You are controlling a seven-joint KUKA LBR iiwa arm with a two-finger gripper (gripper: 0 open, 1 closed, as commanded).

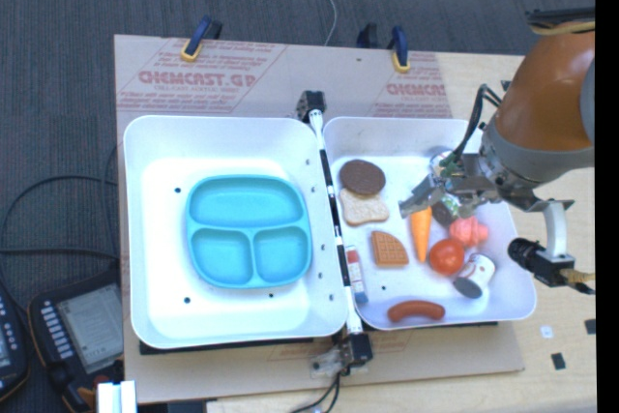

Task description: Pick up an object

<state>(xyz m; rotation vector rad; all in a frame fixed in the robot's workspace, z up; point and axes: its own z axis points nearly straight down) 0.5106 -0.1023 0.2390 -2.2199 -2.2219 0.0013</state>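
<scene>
- The brown board [319,77] under both bins carries red print, upside down from this view; it seems to read "CHEMCAST GP", once near the left bin and again near the right.
- Blue clamps [198,36] pin the far edge of the board to the tabletop [464,68].
- The tool [437,193] hangs low over the right bin [513,305], at its middle toward the arm side, directly above the top end of the toy carrot [421,232].
- Whether the tool is spread or clenched I cannot tell: the parts blur into a dark grey cluster, and nothing can be seen gripped in it.
- The toy carrot is orange and tapered, lying roughly upright in the view with its point toward the near edge.
- A red tomato [446,256] lies just beside the carrot's lower end, with a pink piece [469,230] touching it above.
- A white and grey cup-like piece [474,273] lies next to the tomato toward the near right corner.
- A dark brown round cookie [363,176] sits at the far left of the right bin, a pale bread slice [364,208] just below it and a waffle-textured cracker [390,250] below that.
- A reddish sausage [416,311] lies along the near wall.
- The left bin [155,305] holds a light blue three-compartment tray [250,229] at its middle.
</scene>
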